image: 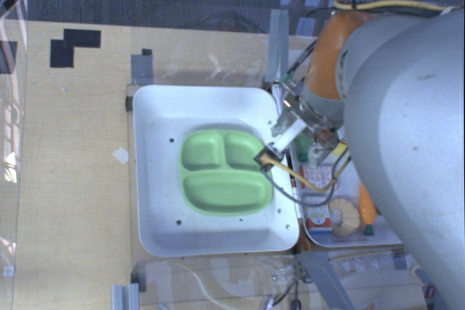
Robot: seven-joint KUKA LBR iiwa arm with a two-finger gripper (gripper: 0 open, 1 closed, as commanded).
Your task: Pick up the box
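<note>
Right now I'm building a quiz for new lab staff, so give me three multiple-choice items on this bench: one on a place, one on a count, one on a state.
1. Where does the green divided tray lie?
A. In the left white bin
B. In the right bin
C. On the bare bench

2. How many compartments does the tray have?
A. Two
B. Three
C. Five

3. How does the carrot in the right bin lie?
A. Hanging from the gripper
B. Resting on the tray
C. Partly hidden under the arm

Answers: 1 A, the tray sits on the left bin's floor. 2 B, two small sections above one long one. 3 C, the grey arm covers its upper end.
</note>
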